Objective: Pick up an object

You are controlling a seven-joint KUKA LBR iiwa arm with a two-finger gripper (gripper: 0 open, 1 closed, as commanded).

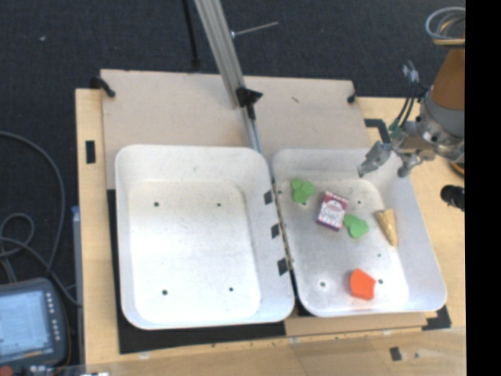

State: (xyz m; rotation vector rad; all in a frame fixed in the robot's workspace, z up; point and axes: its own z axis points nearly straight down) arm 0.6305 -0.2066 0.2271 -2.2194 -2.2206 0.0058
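Observation:
The right bin holds several small objects: a green piece near its upper left, a purple and white box in the middle, a second green piece just right of the box, a tan cone toward the right wall, and an orange block near the front. My gripper hovers over the bin's far right corner, above and right of the box. Its fingers are spread apart with nothing between them.
The left bin lies beside the right one. A slanted aluminium post rises from the bench behind the bins. A pendant screen sits at the lower left, off the bench. Cables trail on the dark floor.

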